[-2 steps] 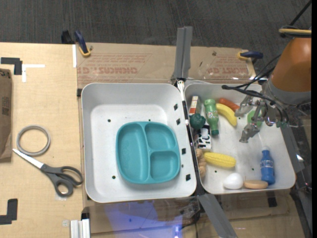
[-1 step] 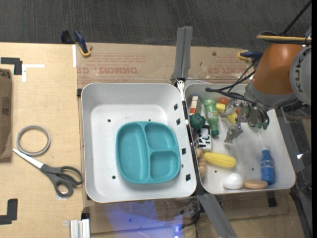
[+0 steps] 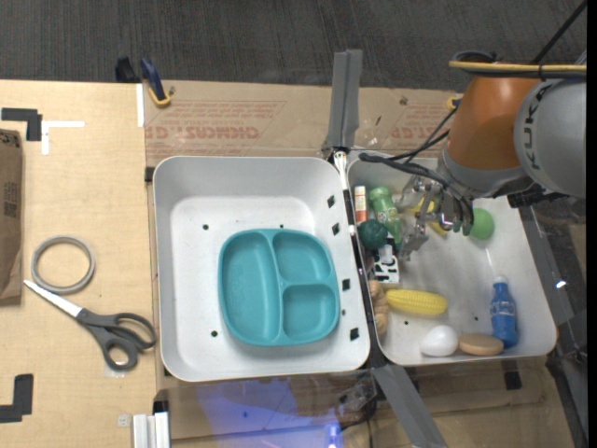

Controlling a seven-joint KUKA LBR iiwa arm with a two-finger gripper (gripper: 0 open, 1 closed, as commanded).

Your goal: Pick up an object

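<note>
A grey arm reaches from the right into the right bin (image 3: 532,250), its hand (image 3: 431,217) low among crowded items, likely lining up a pick. Whether the hand is open, I cannot tell. Corn (image 3: 416,301) lies near; the left bin (image 3: 177,250) holds a teal tray (image 3: 278,287).

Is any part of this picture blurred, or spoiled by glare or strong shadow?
Camera view: mostly sharp; the pincer over the right bin looks slightly smeared; a bluish glow lies on the bench edge below the left bin; shadows stay soft, as under the teal tray.
</note>
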